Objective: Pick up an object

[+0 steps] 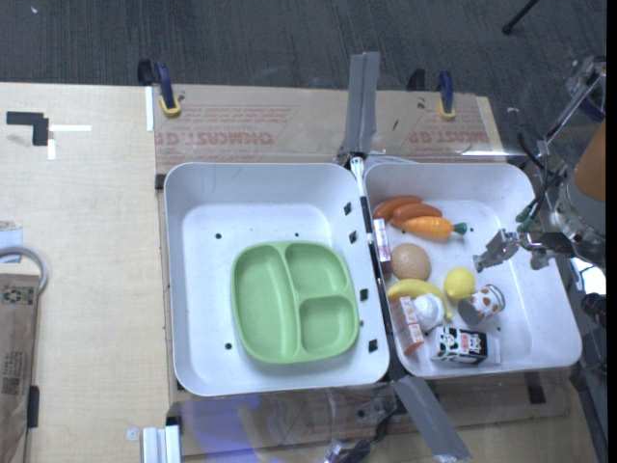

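Bins are sitting side by side across the middle of the frame: the left bin [193,287] is holding a green divided plate [294,302], and the right bin [540,345] is holding the small objects. Along its upper left, two carrots [416,218] are lying near the divider, with a brown egg [411,260] just below them. A banana [413,288] and a lemon [459,282] are lying at mid-bin, the lemon just right of the banana. Lower down, a red-and-white packet [410,318] is lying beside a white round piece [428,307], a mushroom-like toy [483,302] is resting right of the lemon, and a black-and-white carton [464,345] is lying near the bottom edge.

The gripper [498,249] is hanging at the right of the frame, over the right bin, just above and right of the lemon. Its fingers [490,254] are spread apart, holding nothing. The arm [578,210] is reaching in from the right edge.
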You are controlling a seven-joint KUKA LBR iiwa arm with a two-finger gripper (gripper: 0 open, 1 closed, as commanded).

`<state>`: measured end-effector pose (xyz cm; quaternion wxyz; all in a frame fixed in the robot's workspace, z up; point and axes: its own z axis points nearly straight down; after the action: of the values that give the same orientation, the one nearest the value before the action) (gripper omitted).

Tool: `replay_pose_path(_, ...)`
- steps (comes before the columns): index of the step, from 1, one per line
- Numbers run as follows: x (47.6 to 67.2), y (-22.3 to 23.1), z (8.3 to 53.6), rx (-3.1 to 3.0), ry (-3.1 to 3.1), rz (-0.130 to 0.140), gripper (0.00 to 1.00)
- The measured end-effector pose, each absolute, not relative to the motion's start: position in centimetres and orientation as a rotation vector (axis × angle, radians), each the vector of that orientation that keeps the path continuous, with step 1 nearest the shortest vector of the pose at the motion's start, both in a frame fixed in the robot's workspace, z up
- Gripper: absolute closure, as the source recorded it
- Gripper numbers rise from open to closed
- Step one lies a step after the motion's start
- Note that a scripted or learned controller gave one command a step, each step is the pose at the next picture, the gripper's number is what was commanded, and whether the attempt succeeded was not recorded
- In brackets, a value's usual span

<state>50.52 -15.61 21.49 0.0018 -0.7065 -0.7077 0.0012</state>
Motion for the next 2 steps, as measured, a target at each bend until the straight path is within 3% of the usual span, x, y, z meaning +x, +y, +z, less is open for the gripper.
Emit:
replay_pose_path(1, 47.83, -18.4, 9.25, -2.165, -2.277, -0.002, 0.0)
replay_pose_path(2, 47.93, -18.45, 10.24, -2.169, -2.275, -0.004, 1.0)
